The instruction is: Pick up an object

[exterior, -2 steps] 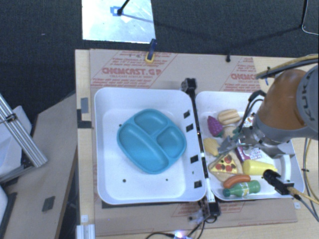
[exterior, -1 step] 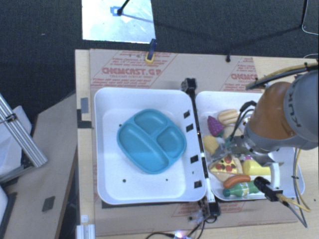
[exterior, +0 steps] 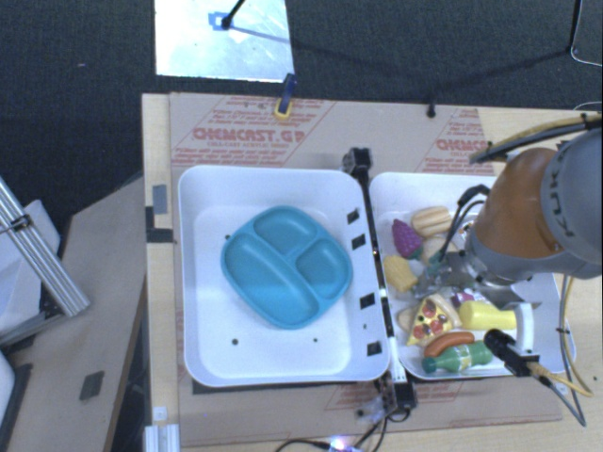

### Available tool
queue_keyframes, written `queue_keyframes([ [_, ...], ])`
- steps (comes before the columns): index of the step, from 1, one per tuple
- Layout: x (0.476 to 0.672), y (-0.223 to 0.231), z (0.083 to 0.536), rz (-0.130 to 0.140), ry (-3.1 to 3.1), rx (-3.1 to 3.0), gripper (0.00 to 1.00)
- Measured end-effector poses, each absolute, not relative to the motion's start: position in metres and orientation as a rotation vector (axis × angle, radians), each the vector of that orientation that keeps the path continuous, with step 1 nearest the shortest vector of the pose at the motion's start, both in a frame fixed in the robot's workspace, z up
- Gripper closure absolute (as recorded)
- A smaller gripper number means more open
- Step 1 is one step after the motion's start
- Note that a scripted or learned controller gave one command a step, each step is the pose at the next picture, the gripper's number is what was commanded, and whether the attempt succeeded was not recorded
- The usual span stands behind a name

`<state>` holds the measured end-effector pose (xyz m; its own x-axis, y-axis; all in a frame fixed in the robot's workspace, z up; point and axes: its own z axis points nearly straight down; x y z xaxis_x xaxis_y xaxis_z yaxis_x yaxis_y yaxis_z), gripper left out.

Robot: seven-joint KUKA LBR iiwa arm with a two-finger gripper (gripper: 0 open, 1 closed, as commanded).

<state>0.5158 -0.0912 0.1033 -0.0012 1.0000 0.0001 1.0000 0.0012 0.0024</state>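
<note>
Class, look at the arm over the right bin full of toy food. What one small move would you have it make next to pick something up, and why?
Probably a short, straight descent. The gripper sits low in the right bin, amid the yellow piece, the pizza slice and the purple piece. Nothing shows between its fingers, so no grasp is confirmed. The wrist hides much of it, so this is a guess.

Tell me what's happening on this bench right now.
A grey and orange robot arm reaches from the right into the right bin, which holds toy food: a pizza slice, a purple grape bunch, a hot dog. Its gripper sits low among them, with nothing visibly held. The left bin holds a blue divided plate.
</note>
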Motion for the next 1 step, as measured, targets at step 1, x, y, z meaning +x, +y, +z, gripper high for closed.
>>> queue_keyframes([
  [1,0.5227,-0.0942,0.1482,0.005,2.222,2.214,1.00],
])
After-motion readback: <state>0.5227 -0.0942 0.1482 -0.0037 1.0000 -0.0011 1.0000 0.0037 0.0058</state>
